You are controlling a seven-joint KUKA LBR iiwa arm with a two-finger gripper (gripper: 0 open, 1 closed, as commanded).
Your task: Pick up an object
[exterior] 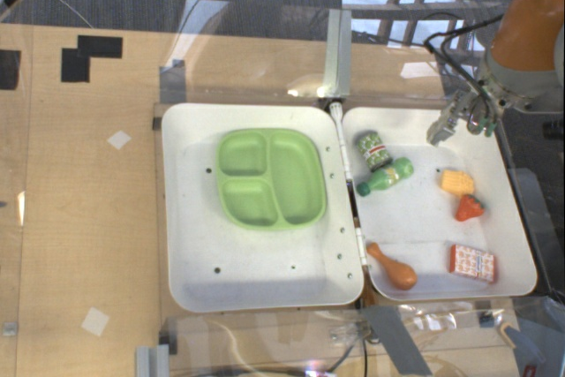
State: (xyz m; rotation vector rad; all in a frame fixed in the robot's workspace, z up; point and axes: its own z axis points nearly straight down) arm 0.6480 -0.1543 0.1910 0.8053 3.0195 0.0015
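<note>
Drumstick point(392, 266) and carton point(472, 262) sit nearest; the end effector point(459, 121) hovers over the right bin's point(415, 201) far corner, grip state unclear, nothing held, with the corn point(456, 182) lying just below, long axis crosswise

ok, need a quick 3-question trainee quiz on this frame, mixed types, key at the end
1. True or false: the green divided plate lies in the right bin.
2. Multiple choice: which item lies nearest the gripper? A) drumstick B) yellow corn piece C) red-and-white carton
3. Fill in: the green bottle lies just below the small ____ near the divider.

Key
1. False. The plate is in the left bin.
2. B.
3. Can.
</note>
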